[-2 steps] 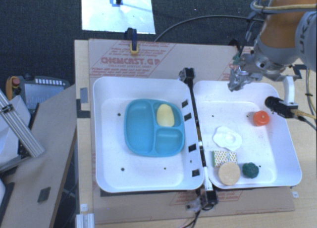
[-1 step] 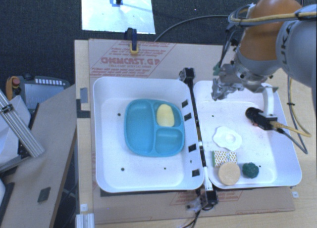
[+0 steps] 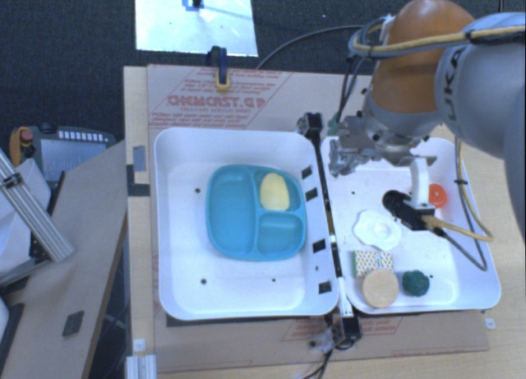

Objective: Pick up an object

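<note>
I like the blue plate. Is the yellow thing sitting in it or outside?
In. The yellow thing lies inside the blue plate's upper right compartment, within its rim.

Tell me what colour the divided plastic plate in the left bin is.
Light blue; the divided plastic plate shows clearly in the overhead camera view.

Tray [image 3: 238, 221] in left bin [image 3: 177, 229], tool [image 3: 349, 155] over right bin [image 3: 468, 275]

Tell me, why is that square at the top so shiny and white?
In the camera view, the pale sheet behind the bench catches strong glare, so it looks washed out; the white bins are bright too, with soft shadows under the blue plate; the arm's orange band looks a little blurry, being close to the camera.
</note>
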You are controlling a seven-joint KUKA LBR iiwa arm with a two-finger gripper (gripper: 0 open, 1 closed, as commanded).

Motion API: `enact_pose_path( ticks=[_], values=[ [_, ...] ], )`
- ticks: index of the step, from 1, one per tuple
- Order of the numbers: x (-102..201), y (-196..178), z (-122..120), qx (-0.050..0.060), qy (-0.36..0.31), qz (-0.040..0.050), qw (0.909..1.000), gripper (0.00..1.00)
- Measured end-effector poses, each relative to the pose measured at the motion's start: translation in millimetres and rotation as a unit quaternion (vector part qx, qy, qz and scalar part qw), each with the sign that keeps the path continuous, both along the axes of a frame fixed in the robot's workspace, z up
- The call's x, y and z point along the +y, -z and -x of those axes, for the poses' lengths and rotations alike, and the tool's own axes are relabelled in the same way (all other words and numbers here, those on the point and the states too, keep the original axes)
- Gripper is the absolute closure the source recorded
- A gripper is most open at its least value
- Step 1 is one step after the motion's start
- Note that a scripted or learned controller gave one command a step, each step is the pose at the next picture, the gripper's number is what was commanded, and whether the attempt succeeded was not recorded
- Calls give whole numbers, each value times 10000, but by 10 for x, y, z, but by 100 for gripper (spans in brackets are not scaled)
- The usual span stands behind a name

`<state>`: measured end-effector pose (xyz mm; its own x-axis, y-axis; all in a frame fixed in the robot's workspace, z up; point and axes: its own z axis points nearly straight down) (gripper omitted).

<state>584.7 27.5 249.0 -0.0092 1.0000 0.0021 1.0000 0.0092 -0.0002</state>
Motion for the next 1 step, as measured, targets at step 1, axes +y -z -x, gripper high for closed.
enact_pose_path(
  ticks=[1],
  values=[
    [448,102,234,6,2,3,10000,100]
  ],
)
